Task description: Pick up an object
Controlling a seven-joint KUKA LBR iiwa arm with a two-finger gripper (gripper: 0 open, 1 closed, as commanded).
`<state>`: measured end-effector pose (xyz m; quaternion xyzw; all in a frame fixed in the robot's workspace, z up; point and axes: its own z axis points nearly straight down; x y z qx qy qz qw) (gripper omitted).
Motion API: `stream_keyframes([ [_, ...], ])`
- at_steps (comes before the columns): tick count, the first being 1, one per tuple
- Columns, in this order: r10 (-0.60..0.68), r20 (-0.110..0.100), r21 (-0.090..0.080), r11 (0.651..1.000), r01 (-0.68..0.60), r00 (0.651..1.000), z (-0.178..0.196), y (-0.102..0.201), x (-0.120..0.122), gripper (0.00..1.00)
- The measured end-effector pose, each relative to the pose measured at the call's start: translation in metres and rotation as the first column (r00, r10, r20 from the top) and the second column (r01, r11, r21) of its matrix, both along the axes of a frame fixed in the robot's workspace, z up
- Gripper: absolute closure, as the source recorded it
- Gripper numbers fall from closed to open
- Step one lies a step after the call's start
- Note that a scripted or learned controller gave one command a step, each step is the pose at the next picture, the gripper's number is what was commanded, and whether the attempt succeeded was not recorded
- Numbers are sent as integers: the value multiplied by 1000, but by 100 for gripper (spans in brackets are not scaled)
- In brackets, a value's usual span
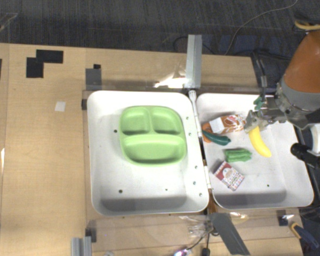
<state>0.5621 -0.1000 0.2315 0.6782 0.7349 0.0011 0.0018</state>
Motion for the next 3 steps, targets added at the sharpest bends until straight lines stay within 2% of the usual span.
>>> stream_keyframes([
  [1,268,-1,-1,963,-268,963,-42,-7,2,100],
  [2,405,4,-2,914,-405,914,-120,7,-43,100],
  [3,267,1,0,964,-267,964,-46,65,4,100],
])
